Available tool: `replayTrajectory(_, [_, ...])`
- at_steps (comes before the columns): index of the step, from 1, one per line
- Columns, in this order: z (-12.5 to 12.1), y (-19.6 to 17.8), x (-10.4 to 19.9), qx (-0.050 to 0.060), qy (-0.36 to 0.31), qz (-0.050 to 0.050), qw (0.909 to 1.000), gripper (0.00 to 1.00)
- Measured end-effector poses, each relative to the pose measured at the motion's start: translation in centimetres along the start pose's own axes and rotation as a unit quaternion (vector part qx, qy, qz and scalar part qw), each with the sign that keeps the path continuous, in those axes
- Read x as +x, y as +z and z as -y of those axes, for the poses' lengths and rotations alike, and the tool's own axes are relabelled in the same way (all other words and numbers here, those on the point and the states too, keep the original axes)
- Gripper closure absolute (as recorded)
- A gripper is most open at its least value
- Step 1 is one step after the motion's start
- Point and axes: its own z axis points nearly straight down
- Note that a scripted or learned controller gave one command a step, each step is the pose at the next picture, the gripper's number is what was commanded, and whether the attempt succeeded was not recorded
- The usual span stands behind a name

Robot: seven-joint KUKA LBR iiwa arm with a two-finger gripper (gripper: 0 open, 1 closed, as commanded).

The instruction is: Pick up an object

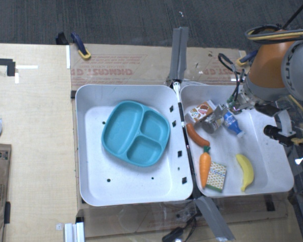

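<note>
While the grey arm with the orange band (275,64) reaches in from the right, its two-finger gripper (218,119) is low in the right white bin (272,185), among the objects near the back; how it stands cannot be told. Beside it lie a small printed food packet (200,111) and a blue bottle (233,125). A toy sausage (197,135), an orange toy carrot (205,168), a small patterned box (216,176) and a yellow toy banana (246,171) lie nearer the front. The left white bin (91,185) holds a light blue divided plastic plate (136,133).

Glossy plastic blue plate (136,133), matt white plastic bins (91,185)
</note>
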Motion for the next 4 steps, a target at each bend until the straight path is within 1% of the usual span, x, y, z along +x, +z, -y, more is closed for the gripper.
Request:
replayTrajectory(1, [-0.2,-1.4,-0.4,-0.006,0.001,0.007,1.0000,1.00])
replayTrajectory(2, [-0.2,-1.4,-0.4,-0.006,0.001,0.006,1.0000,0.00])
replayTrajectory(3, [0.4,-0.2,-1.2,-0.011,0.033,0.009,0.9994,0.00])
replayTrajectory(4, [2.0,2.0,-0.6,0.010,0.022,-0.002,0.9997,0.00])
